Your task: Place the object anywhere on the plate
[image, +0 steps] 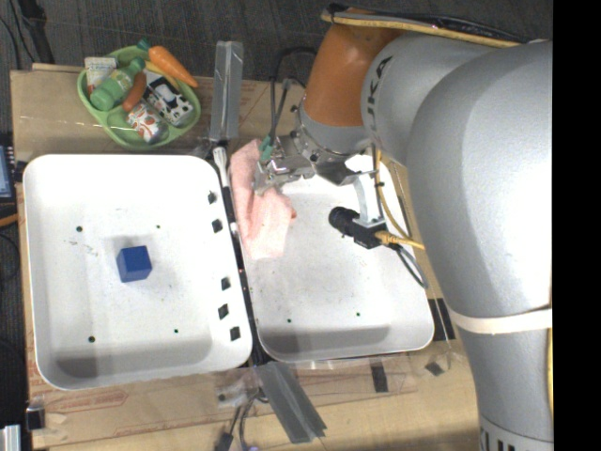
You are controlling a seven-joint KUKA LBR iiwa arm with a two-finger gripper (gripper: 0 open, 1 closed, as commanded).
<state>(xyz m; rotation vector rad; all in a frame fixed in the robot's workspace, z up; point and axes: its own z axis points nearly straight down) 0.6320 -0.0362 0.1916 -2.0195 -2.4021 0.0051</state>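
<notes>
- Directly beneath the claw (272, 172) lies a pink cloth (261, 209), crumpled against the right bin's (347, 341) left wall.
- Claw touches the cloth's upper part (whether it is gripping, I cannot tell).
- Blue cube (134, 263) sits in the left bin (56, 365).

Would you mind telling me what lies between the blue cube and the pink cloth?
In the camera view, bare white bin floor, then the bins' adjoining rims, separate the blue cube from the pink cloth.
</notes>
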